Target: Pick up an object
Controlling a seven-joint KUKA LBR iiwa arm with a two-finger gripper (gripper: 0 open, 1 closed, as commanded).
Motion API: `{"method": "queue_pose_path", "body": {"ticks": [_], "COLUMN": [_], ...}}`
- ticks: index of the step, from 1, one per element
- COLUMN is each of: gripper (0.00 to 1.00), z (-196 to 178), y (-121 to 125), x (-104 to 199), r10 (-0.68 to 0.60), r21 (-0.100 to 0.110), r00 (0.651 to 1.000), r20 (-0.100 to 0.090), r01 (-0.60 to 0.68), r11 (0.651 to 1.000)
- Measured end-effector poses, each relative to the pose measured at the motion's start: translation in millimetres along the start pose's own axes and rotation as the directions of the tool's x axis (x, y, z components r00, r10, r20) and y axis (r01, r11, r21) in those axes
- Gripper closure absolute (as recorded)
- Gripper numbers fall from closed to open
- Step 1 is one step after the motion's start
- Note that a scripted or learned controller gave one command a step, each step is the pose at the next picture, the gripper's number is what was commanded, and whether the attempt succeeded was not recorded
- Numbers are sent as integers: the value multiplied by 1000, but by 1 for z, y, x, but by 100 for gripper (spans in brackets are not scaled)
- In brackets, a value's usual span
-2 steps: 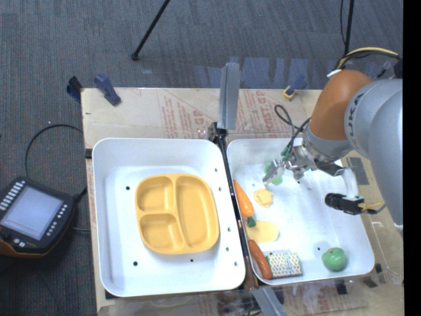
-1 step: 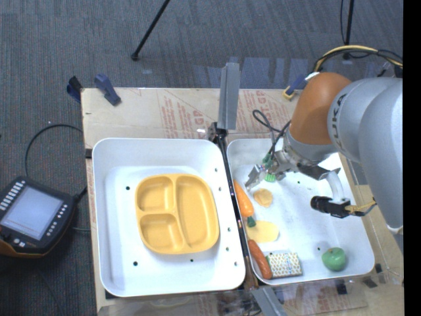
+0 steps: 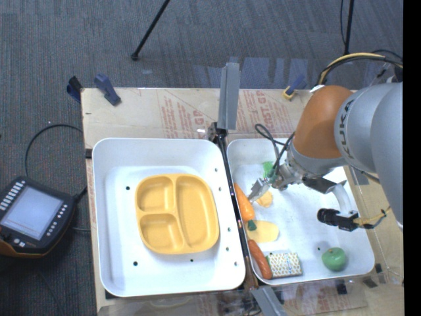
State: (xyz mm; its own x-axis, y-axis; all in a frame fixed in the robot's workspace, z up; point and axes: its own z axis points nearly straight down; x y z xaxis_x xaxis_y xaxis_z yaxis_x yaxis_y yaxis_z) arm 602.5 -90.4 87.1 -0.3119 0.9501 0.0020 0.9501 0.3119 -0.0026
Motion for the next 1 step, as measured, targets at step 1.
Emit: {"method": "queue_pose_path", "body": {"ticks": [1], "gripper": [0], "z": [0], "y": [-18], "x": [7], "r10": [17], "r21": [-1], "r00": [1000], "r20": [3], "r01": [-17], "r11": [1000]}}
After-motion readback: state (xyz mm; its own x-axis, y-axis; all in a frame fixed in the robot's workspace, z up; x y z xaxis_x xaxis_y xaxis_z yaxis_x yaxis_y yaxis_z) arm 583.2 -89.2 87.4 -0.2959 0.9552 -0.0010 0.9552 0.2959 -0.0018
